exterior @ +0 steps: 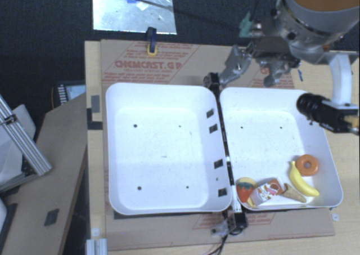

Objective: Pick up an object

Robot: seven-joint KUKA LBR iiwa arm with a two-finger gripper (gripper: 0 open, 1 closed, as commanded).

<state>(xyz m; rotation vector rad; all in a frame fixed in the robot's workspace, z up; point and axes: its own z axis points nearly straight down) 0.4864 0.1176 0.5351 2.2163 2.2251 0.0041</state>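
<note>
I hold the gripper, jaws apart and empty, above the right bin because the banana and toys crowd its near corner.

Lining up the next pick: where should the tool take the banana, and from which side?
Grip the banana at its mid-length, fingers across its narrow width, coming straight down. It lies flat, curving along the right bin's near-right corner; the orange ring touches its upper end and packets crowd the lower, so the middle is probably freest.

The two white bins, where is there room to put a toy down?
The left bin is bare all over. The right bin is bare too, except its near corner, crowded with the banana, orange ring, packet and cone.
</note>
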